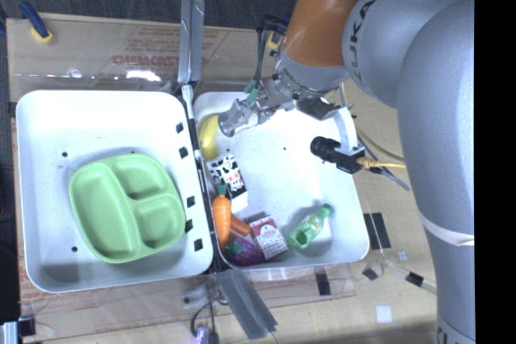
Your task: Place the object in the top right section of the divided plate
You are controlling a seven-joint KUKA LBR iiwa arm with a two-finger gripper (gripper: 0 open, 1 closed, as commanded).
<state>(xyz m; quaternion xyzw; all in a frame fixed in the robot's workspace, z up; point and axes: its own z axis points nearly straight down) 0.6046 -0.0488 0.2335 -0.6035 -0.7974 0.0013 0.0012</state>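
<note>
A green divided plate (126, 208) lies in the left white bin (48, 117), its sections bare. My gripper (230, 122) hangs over the upper left corner of the right bin (351, 242), just right of a yellow banana-like object (209, 136) lying against the bin's left wall. Below it in that bin lie a small black-and-white cow-patterned carton (228, 175), an orange carrot (222, 219), a maroon box (268, 237), a purple item (244, 251) and a green bottle (310, 226). I see nothing between the fingers.
The grey arm with its orange band (326, 12) fills the upper right and overhangs the right bin. A metal divider (190, 40) stands between the two bins. A black cable fitting (334, 153) hangs over the right bin.
</note>
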